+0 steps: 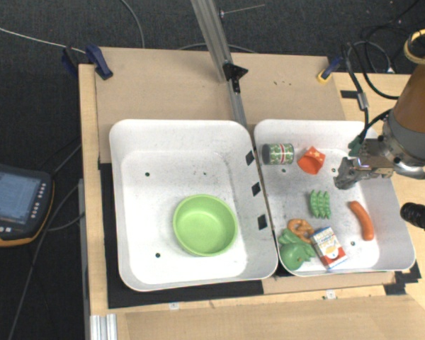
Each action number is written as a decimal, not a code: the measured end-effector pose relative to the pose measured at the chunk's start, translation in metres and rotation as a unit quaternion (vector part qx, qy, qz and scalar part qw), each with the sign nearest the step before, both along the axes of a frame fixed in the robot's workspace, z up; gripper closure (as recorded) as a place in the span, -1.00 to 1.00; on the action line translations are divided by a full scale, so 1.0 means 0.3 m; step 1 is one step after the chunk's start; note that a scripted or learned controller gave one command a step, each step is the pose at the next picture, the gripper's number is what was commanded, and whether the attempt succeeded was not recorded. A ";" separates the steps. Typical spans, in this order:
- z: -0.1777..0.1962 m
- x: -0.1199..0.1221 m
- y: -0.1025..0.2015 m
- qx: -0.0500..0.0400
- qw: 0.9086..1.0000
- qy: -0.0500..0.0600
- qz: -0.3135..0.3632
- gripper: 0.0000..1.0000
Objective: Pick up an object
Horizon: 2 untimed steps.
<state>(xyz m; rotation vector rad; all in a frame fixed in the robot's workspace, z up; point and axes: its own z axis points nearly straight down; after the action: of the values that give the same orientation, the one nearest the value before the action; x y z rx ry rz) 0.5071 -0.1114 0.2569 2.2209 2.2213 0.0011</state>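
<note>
A: Arm (411, 119) reaches in over the table's (170, 91) right edge. Gripper (345, 176) hangs over the right bin (283, 129), toward its far half. Nothing visible between the jaws.

B: Jaws apart or together?

A: Cannot tell. They read as one dark, blurred lump from above.

B: Right bin contents?

A: Can (278, 153) lying on its side near the far left corner. Orange cup (311, 161) just beside it, tipped, left of the gripper and apart from it. Green block (320, 203) mid-bin. Carrot (363, 219) toward the right wall, slanted. Near the front edge, a cluster: pretzel (299, 227), a green leafy piece (295, 252) under it, and a small box (327, 246) touching that piece on its right.

B: Closest to the gripper?

A: The cup, by a little. The block and carrot lie nearer the front.

B: Left bin?

A: Left bin (127, 140) holds a green bowl (205, 224), upright, toward the front right. A metal rail (212, 27) runs from the table's far edge down to the gap between the bins.
</note>
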 end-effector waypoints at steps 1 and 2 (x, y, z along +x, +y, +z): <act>-0.039 0.021 0.190 0.000 1.000 0.000 0.002 1.00; -0.018 0.037 0.357 0.001 1.000 0.000 0.002 1.00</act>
<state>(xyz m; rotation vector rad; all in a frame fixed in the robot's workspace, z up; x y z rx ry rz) 0.5182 -0.0045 0.2515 2.2165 2.2270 0.0022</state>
